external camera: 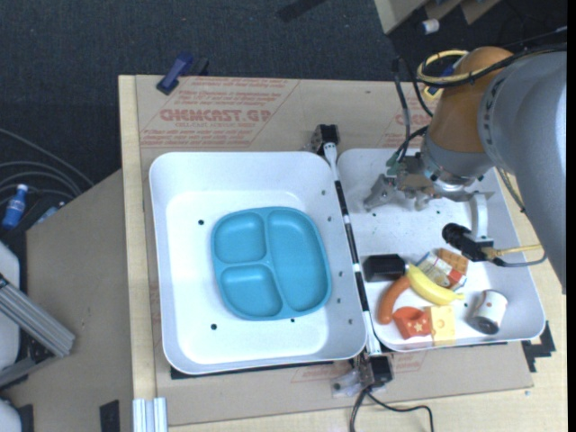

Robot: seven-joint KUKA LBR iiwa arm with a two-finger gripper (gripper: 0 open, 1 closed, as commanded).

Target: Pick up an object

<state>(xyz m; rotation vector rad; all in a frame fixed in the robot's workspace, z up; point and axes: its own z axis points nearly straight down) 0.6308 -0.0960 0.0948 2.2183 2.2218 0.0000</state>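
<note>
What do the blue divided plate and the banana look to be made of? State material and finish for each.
Blue divided plate: likely moulded plastic, with an even colour, a soft sheen and rounded compartment walls. Banana: probably a plastic toy, uniformly bright yellow and smooth, though it is small in view, so this is uncertain.

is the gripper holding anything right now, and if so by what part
Nothing is held. The gripper hangs over a bare patch at the back of the right bin, apart from the banana and other items at the front.
</note>
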